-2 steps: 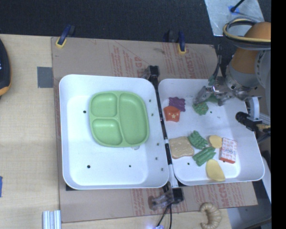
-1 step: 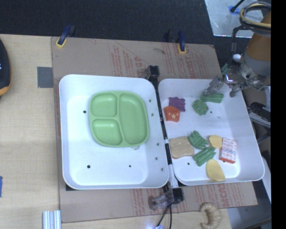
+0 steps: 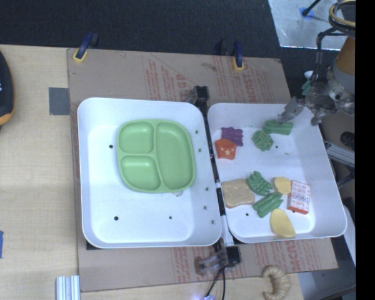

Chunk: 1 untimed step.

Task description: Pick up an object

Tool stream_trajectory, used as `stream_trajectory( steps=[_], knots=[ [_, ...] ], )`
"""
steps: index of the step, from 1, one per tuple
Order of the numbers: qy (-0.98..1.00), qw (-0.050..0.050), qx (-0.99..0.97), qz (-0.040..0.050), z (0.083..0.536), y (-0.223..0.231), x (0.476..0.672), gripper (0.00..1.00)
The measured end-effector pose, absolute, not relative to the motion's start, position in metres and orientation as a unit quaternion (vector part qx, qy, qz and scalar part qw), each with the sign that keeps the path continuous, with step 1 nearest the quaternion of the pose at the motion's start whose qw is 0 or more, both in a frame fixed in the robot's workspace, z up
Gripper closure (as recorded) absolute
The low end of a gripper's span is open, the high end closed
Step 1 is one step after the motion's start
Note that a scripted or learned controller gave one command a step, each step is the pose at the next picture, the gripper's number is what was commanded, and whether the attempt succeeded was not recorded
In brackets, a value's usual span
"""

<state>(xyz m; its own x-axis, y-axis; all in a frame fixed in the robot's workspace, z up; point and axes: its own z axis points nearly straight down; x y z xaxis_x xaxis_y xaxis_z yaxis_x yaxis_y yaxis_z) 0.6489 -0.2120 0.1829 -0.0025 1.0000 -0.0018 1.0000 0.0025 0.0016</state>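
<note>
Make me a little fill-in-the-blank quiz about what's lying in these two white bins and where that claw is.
1. The green plate in the left bin has ____ compartments.
2. The slice of toast lies in the ____ bin.
3. The claw hovers over the far end of the right bin, close to a ____ toy vegetable.
4. The purple piece sits just above an ____ piece bearing a star.

Missing words: three; right; green; orange

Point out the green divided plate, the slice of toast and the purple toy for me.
green divided plate (image 3: 156, 155): camera view, middle where its dividers meet.
slice of toast (image 3: 237, 193): camera view, centre of its face.
purple toy (image 3: 232, 134): camera view, its middle.
</note>
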Motion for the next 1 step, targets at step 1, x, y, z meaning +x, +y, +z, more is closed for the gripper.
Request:
stream_trajectory(
  steps=[1],
  knots=[
    [0.709,-0.001,0.705,-0.0003,0.0906,-0.2022,0.6564,0.0]
  ],
)
